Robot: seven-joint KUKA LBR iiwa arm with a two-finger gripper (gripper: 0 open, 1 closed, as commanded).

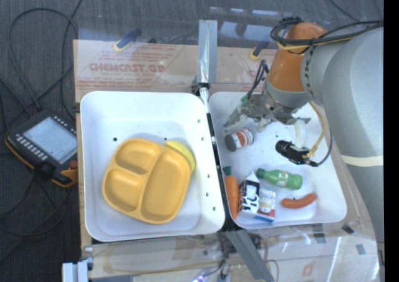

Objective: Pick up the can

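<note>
Can (240, 139) lies just below the jaws.

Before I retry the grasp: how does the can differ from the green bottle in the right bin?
The can is stubby, grey with a red-and-white label; the green bottle is slimmer, longer, with a white cap. The can lies near the bin's left wall, just below the gripper; the bottle lies lower, mid-bin, above the sausage. Both lie on their sides in the right bin.
</note>
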